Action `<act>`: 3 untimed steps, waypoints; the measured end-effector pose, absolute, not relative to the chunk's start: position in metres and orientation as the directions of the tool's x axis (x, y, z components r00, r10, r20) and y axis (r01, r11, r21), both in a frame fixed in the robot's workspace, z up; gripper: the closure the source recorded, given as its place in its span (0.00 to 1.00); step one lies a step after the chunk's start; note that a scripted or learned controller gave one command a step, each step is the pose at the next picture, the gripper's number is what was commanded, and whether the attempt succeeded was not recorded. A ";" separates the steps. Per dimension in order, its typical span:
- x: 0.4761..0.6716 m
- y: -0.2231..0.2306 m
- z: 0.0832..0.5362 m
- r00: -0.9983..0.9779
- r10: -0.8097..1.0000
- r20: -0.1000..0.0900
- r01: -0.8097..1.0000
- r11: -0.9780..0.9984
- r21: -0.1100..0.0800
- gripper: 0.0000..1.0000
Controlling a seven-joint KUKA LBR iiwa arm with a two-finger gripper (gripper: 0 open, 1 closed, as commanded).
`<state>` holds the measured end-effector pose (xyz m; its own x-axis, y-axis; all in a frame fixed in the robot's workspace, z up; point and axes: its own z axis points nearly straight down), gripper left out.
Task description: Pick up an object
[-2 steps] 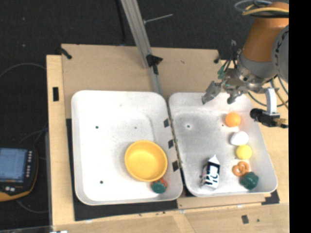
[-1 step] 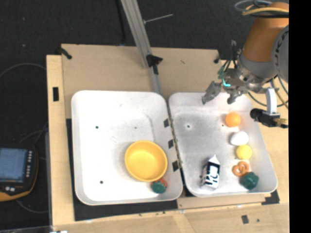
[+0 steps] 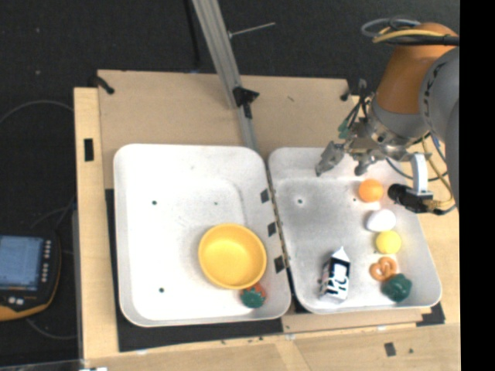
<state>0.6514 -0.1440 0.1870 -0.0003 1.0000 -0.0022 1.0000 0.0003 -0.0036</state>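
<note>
My gripper [image 3: 346, 161] hangs over the far edge of the right bin [image 3: 309, 222], open, with nothing between its fingers. Just to its right and nearer lies an orange ball [image 3: 370, 191]. Down the bin's right side follow a white egg-shaped piece [image 3: 380, 221], a yellow ball [image 3: 388, 243], a brown pretzel [image 3: 383, 268] and a dark green piece [image 3: 397, 287]. A small black-and-white carton [image 3: 336, 275] lies near the front edge.
The left bin [image 3: 155, 207] holds a yellow bowl [image 3: 232, 255] and a small green and red piece [image 3: 254, 297] at its front right corner. A grey metal pole [image 3: 220, 49] slants up from behind the bins. A handheld pendant [image 3: 23, 273] lies off the bench at left.
</note>
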 end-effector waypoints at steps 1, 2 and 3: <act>0.653 -0.145 0.145 0.001 1.000 -0.002 1.000 -0.001 -0.004 0.00; 0.652 -0.146 0.098 0.003 1.000 -0.002 1.000 -0.003 -0.004 0.00; 0.654 -0.147 0.113 0.004 1.000 -0.003 1.000 -0.004 0.004 1.00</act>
